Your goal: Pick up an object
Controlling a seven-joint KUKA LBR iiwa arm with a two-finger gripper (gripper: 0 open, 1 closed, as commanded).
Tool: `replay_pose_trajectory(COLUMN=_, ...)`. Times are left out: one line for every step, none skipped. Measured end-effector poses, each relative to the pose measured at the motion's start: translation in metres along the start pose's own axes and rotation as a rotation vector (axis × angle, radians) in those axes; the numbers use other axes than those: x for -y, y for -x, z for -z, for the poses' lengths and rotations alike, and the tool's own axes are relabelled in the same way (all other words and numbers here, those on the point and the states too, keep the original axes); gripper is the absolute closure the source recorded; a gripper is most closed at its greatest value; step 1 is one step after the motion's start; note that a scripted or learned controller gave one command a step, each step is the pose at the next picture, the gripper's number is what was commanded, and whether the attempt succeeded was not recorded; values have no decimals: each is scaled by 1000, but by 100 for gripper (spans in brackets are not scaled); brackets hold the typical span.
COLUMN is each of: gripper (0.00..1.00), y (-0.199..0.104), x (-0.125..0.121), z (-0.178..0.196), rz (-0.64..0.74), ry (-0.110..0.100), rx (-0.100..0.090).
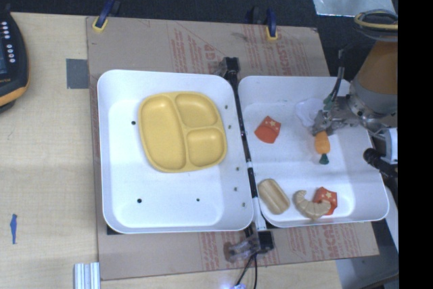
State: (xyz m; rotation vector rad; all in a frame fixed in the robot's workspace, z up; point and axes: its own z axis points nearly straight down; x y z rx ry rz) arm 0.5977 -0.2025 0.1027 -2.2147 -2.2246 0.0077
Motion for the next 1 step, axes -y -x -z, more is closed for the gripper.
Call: replay_pose_trajectory(gripper=100, y=-88, x=-22, z=31, rz=9, ry=6, rx=-2)
